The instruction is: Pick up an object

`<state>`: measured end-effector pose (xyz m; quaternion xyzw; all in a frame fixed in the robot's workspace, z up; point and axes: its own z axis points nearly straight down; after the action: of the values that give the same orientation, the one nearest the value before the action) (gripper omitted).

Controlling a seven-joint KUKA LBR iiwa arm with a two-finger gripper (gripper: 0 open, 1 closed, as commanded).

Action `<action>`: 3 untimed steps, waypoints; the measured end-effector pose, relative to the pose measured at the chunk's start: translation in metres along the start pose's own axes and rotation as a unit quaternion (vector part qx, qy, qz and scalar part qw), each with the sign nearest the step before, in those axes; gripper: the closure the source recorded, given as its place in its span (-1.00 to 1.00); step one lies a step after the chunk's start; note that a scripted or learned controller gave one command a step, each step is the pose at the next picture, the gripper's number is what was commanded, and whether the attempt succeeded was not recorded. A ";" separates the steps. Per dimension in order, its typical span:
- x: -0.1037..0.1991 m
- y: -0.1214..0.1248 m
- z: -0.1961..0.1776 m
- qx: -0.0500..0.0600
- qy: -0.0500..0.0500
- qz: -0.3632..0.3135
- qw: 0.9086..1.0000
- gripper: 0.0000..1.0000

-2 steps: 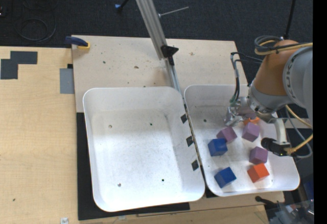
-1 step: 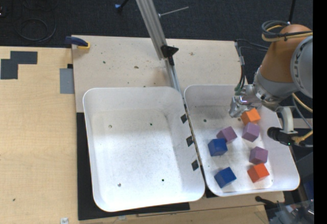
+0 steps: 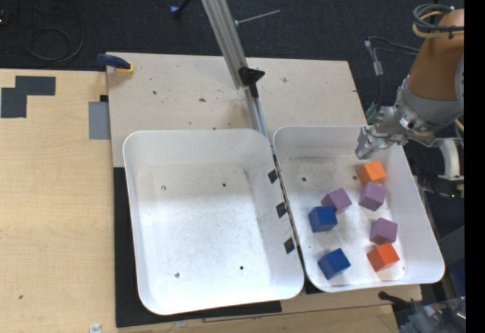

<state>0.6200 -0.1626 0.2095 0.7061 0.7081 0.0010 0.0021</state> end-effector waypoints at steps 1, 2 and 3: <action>-0.007 0.004 -0.061 0.000 0.000 -0.001 1.000 1.00; 0.049 -0.007 -0.064 0.003 0.002 -0.001 1.000 1.00; 0.095 -0.023 -0.064 0.004 0.002 -0.001 1.000 1.00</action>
<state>0.5962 -0.0674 0.2728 0.7057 0.7086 -0.0006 -0.0021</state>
